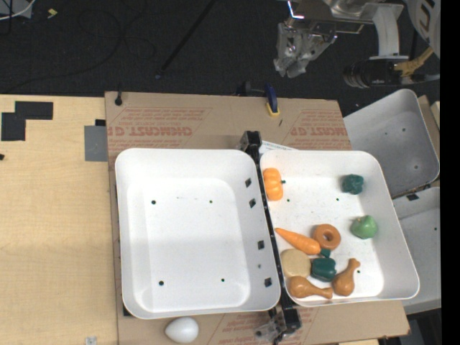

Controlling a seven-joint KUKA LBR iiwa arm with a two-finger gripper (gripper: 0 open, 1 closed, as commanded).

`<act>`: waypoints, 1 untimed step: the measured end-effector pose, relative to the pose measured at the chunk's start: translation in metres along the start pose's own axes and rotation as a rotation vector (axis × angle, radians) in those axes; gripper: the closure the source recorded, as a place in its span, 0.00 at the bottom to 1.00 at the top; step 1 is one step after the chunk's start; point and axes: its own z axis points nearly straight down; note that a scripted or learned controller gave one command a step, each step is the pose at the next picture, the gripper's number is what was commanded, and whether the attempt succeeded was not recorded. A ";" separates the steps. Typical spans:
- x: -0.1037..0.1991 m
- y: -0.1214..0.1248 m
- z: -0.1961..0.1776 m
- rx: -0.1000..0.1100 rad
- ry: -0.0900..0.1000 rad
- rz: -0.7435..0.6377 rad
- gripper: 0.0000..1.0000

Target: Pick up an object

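A stray white egg sits on the bench, outside the bins. The pickable stuff crowds the right bin: drumsticks, carrot, donut, pumpkin. The gripper hangs high behind the bins, clear of everything, apparently not committed to a target; whether it's spread or closed can't be told.

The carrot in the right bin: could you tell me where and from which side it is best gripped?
Probably across the thick middle of the carrot, coming straight down. It lies flat, tapering toward the bin divider, and the doughnut crowds its wide end, so close the pincer across its width, clear of that end.
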 end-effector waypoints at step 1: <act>-0.049 0.000 -0.005 0.005 -0.001 0.007 1.00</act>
